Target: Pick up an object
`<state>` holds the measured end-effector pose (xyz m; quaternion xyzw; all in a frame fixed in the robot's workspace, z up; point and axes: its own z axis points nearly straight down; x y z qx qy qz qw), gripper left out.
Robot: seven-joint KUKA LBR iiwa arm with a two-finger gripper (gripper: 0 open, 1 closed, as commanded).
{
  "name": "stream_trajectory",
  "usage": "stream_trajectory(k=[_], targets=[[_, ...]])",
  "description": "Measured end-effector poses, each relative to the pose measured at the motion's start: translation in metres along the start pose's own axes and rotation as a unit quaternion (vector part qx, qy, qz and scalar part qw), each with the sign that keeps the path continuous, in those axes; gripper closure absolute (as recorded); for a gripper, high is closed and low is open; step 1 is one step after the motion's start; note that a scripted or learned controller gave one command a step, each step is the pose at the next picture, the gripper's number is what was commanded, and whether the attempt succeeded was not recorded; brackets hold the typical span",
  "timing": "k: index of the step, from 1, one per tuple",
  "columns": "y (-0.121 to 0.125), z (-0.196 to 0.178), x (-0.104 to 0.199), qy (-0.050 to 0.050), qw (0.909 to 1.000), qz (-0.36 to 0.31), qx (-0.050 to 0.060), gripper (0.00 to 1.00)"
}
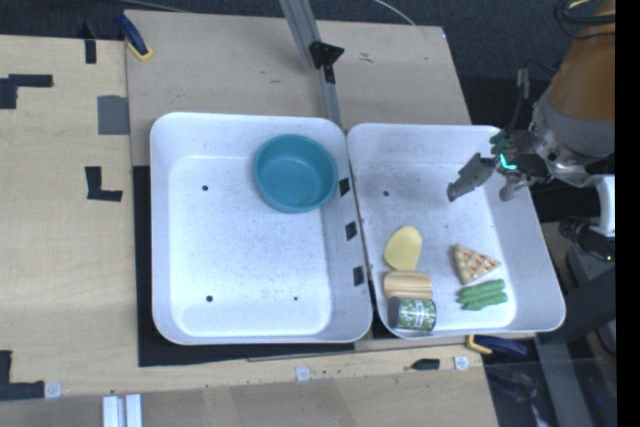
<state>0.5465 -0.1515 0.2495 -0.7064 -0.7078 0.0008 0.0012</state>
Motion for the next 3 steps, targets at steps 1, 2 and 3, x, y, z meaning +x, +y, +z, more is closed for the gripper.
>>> stream_trajectory(k=[1, 2, 3], targets=[[0.000, 0.000, 0.000, 0.000, 1.0000, 0.000, 0.000, 0.00], [0.000, 0.052, -0.010, 0.000, 1.0000, 0.001, 0.002, 0.00], [-0.001, 0.116, -0.013, 0.000, 1.0000, 0.001, 0.003, 0.00]])
